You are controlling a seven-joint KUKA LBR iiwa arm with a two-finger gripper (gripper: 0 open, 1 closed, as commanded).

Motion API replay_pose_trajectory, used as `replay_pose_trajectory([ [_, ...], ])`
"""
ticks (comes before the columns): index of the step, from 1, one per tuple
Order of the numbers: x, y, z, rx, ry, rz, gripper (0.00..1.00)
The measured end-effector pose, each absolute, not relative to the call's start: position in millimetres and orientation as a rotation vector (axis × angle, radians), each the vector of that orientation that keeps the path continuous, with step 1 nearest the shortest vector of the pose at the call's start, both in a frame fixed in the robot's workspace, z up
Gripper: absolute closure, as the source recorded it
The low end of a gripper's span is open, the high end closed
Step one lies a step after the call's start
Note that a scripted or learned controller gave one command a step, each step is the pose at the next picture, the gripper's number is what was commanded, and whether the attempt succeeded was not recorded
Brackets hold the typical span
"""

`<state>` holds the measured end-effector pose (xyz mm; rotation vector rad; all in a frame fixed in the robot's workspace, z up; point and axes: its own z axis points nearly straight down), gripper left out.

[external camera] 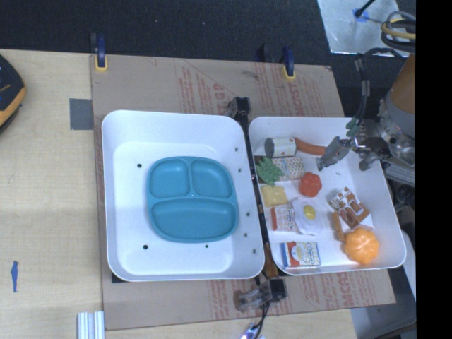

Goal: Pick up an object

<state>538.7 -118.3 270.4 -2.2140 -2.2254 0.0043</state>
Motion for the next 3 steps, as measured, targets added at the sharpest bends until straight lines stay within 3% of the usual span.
replay_pose_trajectory([
  [1,568.3,-122.3,127.1,-2.210,-2.223,0.010,0.00],
  [2,570.0,-150.4,90.3,-2.213,-2.224,0.007,0.00],
  [3,569.9,-151.1,102.4,-2.211,-2.226,0.009,1.00],
])
